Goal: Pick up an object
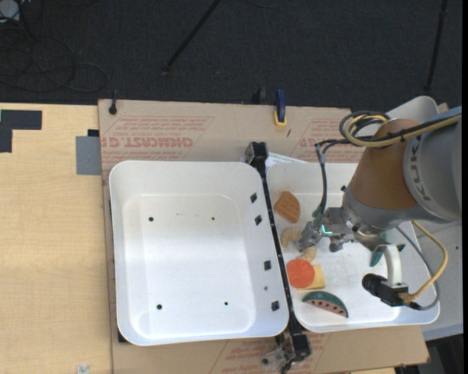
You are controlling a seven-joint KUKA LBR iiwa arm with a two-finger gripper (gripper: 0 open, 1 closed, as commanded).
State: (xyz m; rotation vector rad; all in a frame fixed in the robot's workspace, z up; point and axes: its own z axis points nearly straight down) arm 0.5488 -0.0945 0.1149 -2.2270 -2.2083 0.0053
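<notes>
So the gripper (310, 240) is down in the right bin (421, 315), sitting right over a pale tan object (306, 249) near the divider between the bins. Honestly can't tell how the fingers stand from this angle, the wrist blocks too much. Nothing looks lifted yet, so I'd say the pick is still to be done: grab, then raise.

Other stuff in that bin: a brown bread-like piece (288, 206) just beyond, a red round thing (299, 273) with a yellow block (317, 277) touching it on the near side, and a watermelon slice (327, 305) by the near rim.

It's cramped. Divider wall close on the left, toys crowding the near side. Straight up looks like the free way out. The left bin (125, 209) has loads of room.
</notes>
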